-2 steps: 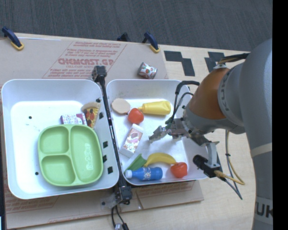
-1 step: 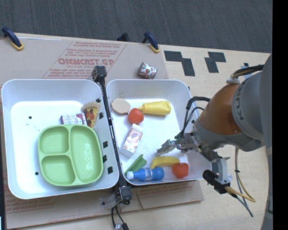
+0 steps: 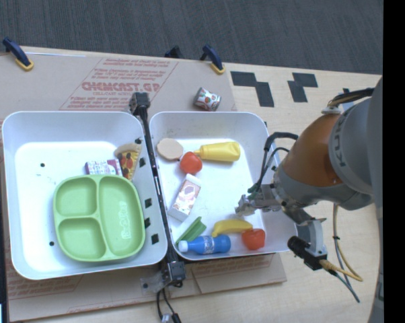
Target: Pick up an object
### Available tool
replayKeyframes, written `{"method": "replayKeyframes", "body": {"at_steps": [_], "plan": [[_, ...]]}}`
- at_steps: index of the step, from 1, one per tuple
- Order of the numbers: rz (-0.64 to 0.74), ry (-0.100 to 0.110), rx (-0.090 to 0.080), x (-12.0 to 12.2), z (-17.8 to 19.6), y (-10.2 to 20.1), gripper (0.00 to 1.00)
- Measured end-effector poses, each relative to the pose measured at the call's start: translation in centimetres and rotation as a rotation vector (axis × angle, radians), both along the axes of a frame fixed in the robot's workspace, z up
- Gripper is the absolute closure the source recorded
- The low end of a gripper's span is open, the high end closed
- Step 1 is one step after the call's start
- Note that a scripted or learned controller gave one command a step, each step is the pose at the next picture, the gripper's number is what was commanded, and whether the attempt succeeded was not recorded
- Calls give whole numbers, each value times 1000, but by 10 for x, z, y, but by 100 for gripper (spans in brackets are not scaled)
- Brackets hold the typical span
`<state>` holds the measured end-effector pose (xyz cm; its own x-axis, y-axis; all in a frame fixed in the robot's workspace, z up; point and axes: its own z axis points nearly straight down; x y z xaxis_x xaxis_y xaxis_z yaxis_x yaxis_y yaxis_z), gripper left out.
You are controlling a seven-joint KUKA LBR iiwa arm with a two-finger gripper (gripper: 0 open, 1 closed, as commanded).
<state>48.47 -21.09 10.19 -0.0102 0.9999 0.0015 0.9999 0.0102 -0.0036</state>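
Arm (image 3: 337, 160) enters from right, over right bin (image 3: 256, 123) edge. Gripper (image 3: 249, 204) low inside right bin, just above banana (image 3: 231, 227); finger state: cannot tell. Green divided plate (image 3: 98, 217) in left bin (image 3: 14, 180). Yellow squash (image 3: 219, 152), blue bottle (image 3: 206, 245), tomato (image 3: 191, 163) well apart.

- The desk (image 3: 68, 79) is covered with brown cardboard printed in red.
- Two white bins lie on it side by side: left bin (image 3: 14, 180), right bin (image 3: 256, 123).
- A small can (image 3: 207, 99) lies just behind the right bin.
- Blue-and-yellow clamps (image 3: 17, 53) grip its far edge.
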Motion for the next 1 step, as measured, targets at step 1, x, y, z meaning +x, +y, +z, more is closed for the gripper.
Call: {"method": "replayKeyframes", "body": {"at_steps": [1], "plan": [[-4,-7,-3,72,146,0,100]]}}
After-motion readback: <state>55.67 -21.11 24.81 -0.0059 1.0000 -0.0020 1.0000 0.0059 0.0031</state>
